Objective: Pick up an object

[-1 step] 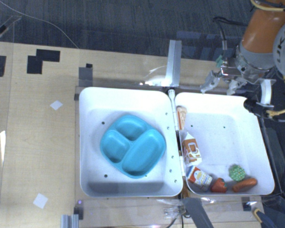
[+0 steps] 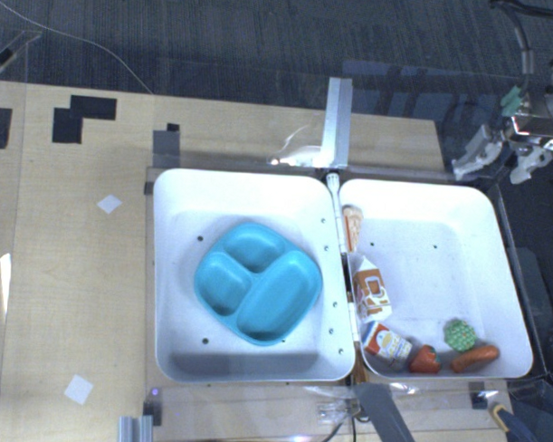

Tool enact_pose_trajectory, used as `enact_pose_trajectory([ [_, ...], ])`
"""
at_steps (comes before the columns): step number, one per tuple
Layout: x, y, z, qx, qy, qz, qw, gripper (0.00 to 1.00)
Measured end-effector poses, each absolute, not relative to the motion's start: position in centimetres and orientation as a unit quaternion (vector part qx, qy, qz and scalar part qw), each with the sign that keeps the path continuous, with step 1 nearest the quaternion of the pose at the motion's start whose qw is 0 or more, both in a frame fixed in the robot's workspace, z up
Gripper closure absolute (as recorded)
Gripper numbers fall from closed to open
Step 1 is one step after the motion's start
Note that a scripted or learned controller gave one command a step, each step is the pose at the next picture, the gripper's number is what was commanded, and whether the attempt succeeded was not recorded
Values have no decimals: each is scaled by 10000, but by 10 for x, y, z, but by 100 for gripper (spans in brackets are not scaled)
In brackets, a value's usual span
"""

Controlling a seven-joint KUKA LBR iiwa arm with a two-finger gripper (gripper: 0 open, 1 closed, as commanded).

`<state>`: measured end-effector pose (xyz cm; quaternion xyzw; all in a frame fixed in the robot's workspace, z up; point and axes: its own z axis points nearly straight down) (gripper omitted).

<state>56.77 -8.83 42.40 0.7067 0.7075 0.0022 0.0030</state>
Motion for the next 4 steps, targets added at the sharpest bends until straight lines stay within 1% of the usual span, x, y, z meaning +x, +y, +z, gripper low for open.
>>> enact_pose_trajectory([
  [1, 522, -103, 317, 7714, 6363, 9, 9, 0],
  [2, 487, -123, 184, 7697, 6384, 4, 5, 0],
  [3, 491, -194, 256, 7241, 6897, 12, 22, 0],
  [4, 490, -168, 187, 7117, 7025, 9, 13, 0],
])
